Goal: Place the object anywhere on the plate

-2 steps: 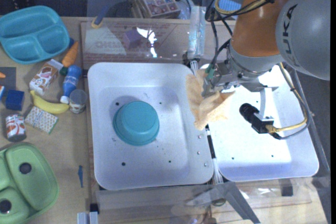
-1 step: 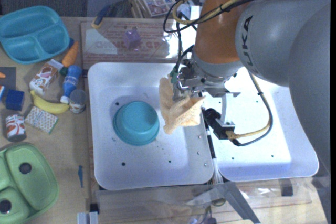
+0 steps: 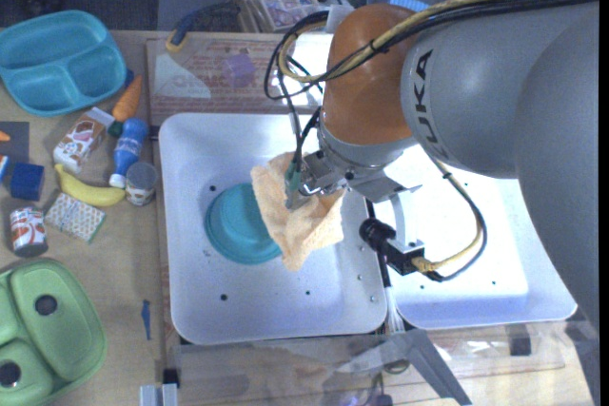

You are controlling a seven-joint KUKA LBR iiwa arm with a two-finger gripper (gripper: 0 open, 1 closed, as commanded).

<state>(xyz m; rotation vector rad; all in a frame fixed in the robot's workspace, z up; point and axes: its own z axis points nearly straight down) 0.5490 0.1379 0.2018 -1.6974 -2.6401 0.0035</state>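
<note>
The cloth (image 3: 300, 216), a crumpled yellowish-orange rag, hangs at the centre of the frame over the left bin (image 3: 190, 299), its lower left edge overlapping the right rim of the blue plate (image 3: 238, 225). The gripper (image 3: 306, 185) comes down from the grey and orange arm (image 3: 381, 90) right onto the top of the cloth, and the fabric bunches up around its tip, pinched there. The plate lies flat on the bin floor, left of centre. The right bin (image 3: 495, 280) lies under the arm, lower right.
</note>
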